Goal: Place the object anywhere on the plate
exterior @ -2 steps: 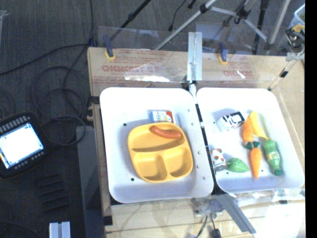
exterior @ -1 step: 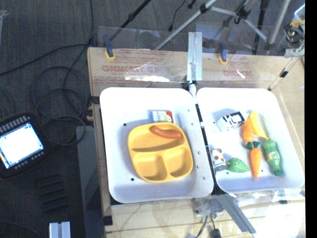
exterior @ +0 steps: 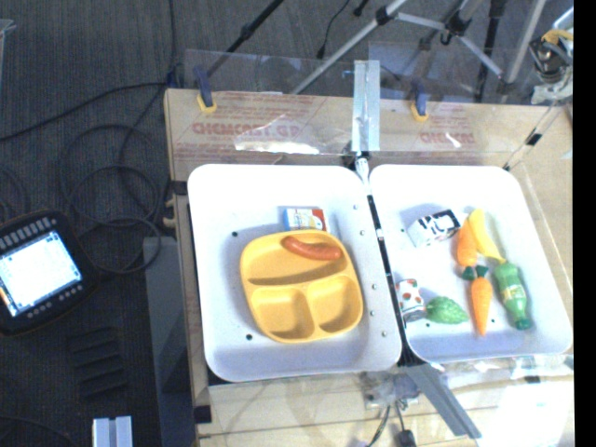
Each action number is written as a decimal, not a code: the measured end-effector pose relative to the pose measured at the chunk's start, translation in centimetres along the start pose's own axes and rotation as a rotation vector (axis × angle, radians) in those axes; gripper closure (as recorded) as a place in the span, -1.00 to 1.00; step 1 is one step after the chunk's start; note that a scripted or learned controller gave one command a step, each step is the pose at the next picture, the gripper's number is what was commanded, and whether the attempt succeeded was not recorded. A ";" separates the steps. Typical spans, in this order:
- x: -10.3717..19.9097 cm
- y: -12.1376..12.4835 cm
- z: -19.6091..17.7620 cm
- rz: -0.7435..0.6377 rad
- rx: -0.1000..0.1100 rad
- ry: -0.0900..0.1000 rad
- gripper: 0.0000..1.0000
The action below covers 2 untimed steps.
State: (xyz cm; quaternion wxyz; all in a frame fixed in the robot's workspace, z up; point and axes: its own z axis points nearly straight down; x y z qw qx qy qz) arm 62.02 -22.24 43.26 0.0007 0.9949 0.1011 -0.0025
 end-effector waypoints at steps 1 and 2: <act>0.9 0.2 0.0 0.000 0.000 0.000 -1.00; 2.1 0.4 0.0 -0.001 0.000 0.000 -1.00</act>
